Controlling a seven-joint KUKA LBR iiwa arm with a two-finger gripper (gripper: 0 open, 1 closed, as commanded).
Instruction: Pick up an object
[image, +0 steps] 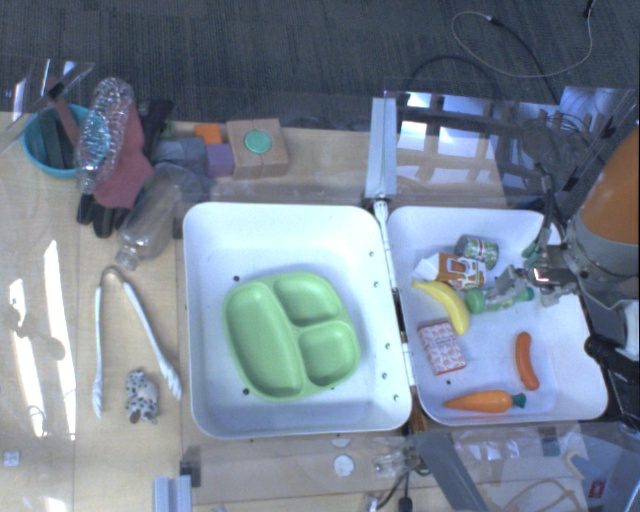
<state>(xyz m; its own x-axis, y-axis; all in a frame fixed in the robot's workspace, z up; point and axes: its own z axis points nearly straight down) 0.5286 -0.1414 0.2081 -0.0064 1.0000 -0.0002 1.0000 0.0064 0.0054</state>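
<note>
The claw (520, 285), whose opening cannot be told, is seen low in the right bin (570, 400) beside a green toy (490, 298) crowded by banana (447, 303) and can (477, 248), so a neighbour could be knocked or the grasp missed.

Bright even light, glare streaks on bench (40, 330) (left), slightly soft.
</note>
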